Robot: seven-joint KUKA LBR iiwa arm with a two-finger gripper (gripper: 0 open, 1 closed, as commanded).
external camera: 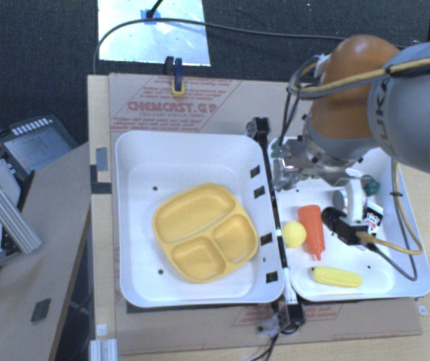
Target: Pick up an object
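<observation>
The gripper [294,170] hangs over the right bin's [403,280] far-left corner; whether its fingers are open cannot be told. The carrot [313,230] lies just nearer, long axis running far to near.

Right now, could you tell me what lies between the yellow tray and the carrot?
In the camera view, the black divider where the two bins meet, then the small yellow ball, which sits right beside the carrot; the tray lies left.

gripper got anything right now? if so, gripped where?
Cannot be told: the gripper sits low over the back of the right white bin, largely masked by the wrist. The orange carrot, yellow lemon and yellow corn cob lie loose.
</observation>
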